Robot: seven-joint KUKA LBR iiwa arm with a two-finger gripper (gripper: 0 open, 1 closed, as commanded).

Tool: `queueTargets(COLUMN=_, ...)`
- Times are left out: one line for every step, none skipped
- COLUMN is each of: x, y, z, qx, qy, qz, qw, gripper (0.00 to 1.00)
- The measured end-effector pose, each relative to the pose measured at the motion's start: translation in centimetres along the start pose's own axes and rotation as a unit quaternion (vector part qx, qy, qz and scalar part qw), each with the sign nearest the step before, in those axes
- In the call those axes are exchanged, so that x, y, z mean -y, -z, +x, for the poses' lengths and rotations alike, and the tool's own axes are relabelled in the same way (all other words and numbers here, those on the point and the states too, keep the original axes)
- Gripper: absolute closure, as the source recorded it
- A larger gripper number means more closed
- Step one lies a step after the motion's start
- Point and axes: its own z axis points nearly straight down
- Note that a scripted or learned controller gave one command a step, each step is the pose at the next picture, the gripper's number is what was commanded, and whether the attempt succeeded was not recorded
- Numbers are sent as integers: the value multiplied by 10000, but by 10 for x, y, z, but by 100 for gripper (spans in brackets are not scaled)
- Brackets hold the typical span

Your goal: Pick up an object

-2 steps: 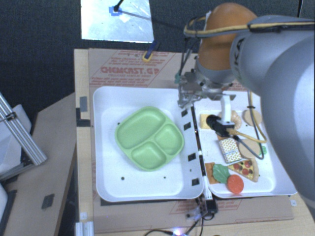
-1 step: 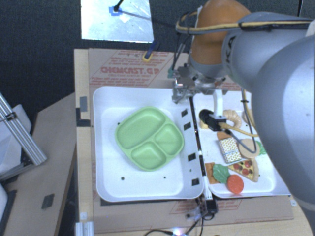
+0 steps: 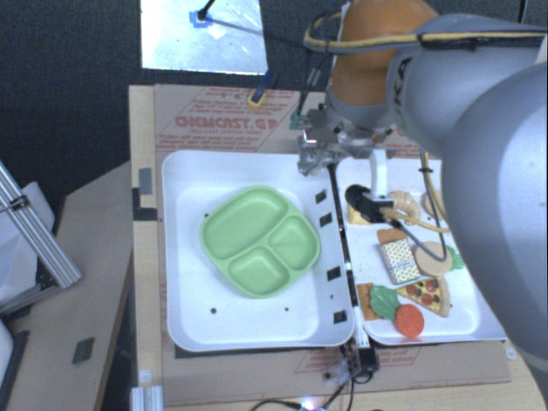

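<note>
Two shallow white bins sit below the pincer [image 3: 315, 154], which hangs over the far end of the divider between them. I cannot tell whether it is open or closed, and nothing shows gripped in it.

Below and to the left of the pincer, in the left bin [image 3: 175, 229], a pale green three-compartment plastic plate [image 3: 259, 241] lies flat. Below and to the right, in the right bin [image 3: 366, 259], small toy foods are scattered. A tan croissant-shaped piece [image 3: 402, 202] is nearest. Farther off are a checkered cracker [image 3: 398, 259], a pizza slice [image 3: 425, 295] and a red tomato [image 3: 409, 321].

The croissant looks the likeliest pick, calling for a short shift rightward and toward the near rim before descending.
</note>
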Motion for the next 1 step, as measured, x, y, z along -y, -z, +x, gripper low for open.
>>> queueTargets(x=7, y=2, z=-3, qx=6, qy=-28, qz=8, qw=10000, gripper=100)
